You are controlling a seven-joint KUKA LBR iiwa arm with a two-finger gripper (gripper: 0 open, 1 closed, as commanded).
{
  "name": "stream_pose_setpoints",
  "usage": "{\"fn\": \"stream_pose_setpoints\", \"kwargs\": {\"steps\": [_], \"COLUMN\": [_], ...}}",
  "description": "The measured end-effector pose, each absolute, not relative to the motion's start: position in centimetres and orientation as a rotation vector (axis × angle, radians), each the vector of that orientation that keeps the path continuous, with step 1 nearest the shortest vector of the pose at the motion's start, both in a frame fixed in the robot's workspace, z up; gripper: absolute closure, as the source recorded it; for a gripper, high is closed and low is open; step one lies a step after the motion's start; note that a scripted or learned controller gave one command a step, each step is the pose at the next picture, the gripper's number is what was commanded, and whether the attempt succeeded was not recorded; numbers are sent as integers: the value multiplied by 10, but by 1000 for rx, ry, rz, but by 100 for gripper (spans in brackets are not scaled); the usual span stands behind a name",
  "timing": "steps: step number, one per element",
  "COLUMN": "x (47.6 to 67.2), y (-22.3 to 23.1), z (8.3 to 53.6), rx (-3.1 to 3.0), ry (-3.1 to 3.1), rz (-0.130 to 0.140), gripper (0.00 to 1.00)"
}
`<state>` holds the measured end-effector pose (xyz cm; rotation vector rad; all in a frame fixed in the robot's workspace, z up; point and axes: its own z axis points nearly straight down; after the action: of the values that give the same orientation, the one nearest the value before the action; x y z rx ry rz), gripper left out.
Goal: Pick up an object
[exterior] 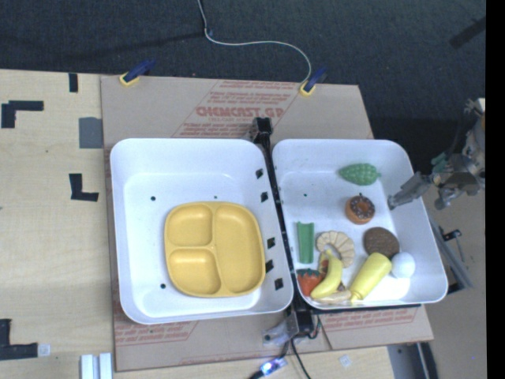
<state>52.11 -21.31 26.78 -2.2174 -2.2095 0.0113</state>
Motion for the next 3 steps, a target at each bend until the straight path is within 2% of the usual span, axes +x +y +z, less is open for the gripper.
{"fn": "stream_pose_setpoints", "kwargs": {"steps": [1,3], "x": [523,521], "y": [-212,-211], "z": [274,147], "rx": [-2219,-2215], "ry": [-2222,-2218], "rz": [2,6], "gripper": [0,0]}}
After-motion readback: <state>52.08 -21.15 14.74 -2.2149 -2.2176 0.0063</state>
